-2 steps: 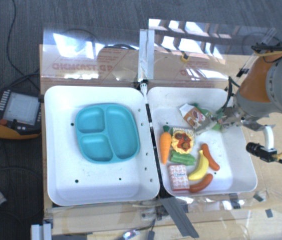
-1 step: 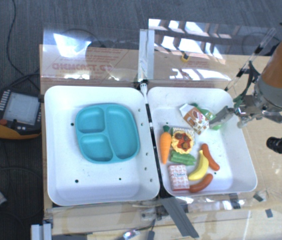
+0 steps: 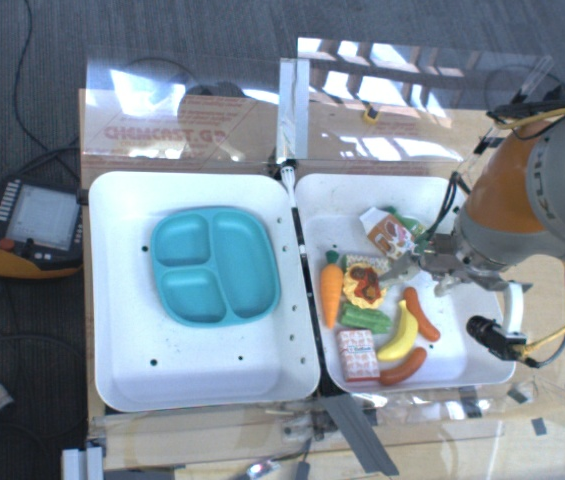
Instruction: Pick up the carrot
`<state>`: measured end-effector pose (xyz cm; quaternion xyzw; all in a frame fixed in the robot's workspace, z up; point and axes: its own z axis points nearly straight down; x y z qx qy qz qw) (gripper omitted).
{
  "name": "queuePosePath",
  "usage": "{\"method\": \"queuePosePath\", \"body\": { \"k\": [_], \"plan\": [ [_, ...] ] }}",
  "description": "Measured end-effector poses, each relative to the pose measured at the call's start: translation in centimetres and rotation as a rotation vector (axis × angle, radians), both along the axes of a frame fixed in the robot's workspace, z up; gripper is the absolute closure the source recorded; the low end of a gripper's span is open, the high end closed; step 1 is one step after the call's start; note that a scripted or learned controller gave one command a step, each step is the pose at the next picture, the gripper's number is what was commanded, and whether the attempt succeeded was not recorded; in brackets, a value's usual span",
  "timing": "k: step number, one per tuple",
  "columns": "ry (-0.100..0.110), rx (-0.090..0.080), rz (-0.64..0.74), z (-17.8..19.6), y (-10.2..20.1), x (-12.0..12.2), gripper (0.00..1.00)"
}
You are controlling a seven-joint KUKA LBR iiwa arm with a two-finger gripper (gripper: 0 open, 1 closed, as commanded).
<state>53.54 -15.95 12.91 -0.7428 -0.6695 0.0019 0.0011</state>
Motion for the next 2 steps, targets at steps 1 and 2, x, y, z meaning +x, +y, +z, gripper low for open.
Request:
{"method": "queuePosePath", "body": {
  "k": [1,2],
  "plan": [
    [0.000,0.000,0.000,0.0,0.0,0.0,0.00],
    [0.000,-0.001,0.048,1.2,-0.8,-3.0,0.00]
  ]
}}
